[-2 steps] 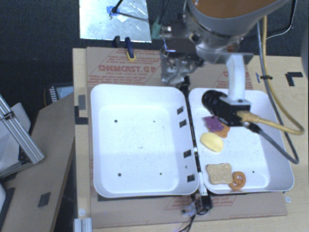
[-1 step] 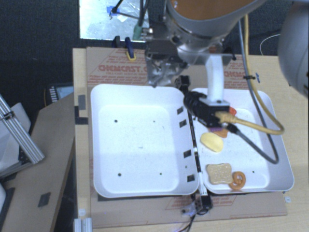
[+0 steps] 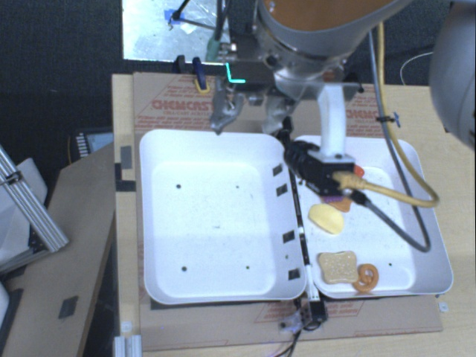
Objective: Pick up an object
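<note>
The right bin (image 3: 437, 266) holds a pale yellow rounded piece (image 3: 326, 218), a slice of toy toast (image 3: 338, 266) and a small pretzel (image 3: 367, 277) near its front. A purple piece (image 3: 335, 199) and an orange piece (image 3: 358, 172) lie partly hidden under a black cable fitting. My gripper (image 3: 249, 117) hangs over the back rim of the left bin (image 3: 216, 222), close to the wall between the bins. Its two grey fingers (image 3: 223, 114) stand apart, open, with nothing between them.
A black fitting (image 3: 316, 171) with a yellow hose (image 3: 394, 194) and a black cable drapes across the right bin's back half. A white post (image 3: 332, 125) rises there too. Cardboard lies under both bins. A metal frame (image 3: 30, 207) stands at the far left.
</note>
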`<state>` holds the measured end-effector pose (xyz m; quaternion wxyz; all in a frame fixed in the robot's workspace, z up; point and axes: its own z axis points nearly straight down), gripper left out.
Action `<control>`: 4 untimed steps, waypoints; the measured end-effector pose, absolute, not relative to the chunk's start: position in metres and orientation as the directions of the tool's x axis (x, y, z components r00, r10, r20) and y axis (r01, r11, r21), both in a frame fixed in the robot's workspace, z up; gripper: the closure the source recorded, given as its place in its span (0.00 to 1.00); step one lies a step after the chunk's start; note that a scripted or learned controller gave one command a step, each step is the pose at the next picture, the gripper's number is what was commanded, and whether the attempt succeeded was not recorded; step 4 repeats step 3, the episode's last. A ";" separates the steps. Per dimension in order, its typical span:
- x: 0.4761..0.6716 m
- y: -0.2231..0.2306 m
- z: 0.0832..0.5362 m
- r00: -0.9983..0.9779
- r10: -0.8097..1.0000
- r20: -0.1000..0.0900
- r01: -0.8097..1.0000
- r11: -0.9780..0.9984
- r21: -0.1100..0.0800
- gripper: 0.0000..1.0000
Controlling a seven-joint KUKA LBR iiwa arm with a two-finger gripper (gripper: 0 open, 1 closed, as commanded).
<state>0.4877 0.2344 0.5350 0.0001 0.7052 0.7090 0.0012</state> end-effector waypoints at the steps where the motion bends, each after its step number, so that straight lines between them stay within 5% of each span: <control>1: 0.488 0.235 0.546 -0.008 1.000 0.004 1.000 0.008 0.004 1.00; 4: 0.512 0.234 0.534 0.000 1.000 0.000 1.000 0.000 0.000 1.00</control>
